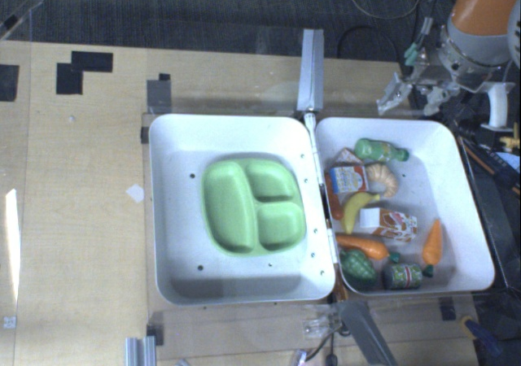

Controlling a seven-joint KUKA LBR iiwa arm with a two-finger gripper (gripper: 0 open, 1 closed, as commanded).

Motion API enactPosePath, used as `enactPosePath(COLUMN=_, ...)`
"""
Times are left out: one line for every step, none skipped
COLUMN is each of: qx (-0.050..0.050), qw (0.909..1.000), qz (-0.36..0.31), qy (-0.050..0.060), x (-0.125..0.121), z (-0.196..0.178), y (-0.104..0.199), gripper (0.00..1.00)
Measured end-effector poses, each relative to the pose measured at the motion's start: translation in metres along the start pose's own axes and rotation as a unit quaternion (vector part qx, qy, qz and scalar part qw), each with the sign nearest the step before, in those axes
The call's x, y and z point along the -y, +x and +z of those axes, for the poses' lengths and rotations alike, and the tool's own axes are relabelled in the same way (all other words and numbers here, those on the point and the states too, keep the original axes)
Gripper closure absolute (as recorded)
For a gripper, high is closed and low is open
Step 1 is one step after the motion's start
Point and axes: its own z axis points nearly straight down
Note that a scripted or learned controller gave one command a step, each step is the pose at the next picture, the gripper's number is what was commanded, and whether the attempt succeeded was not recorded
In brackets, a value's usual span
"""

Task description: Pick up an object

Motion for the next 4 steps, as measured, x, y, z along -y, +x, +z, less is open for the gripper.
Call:
enactPosePath(qx=0.001, qw=0.9961, qz=-0.088, qy=-0.002, x=0.022, z=-0.131, y=-0.023, gripper=0.00)
enactPosePath(qx=0.000, qw=0.9950, qz=-0.100, qy=0.000, x=-0.004, z=0.021, y=0.004, gripper=0.00)
enactPosePath(qx=0.000, qw=0.9999, qz=0.017, qy=-0.001, x=-0.011, z=0.028, y=-0.030, gripper=0.00)
enactPosePath(qx=0.000, qw=0.9966, qz=0.082, qy=0.001, x=-0.005, z=0.156, y=-0.019, gripper=0.00)
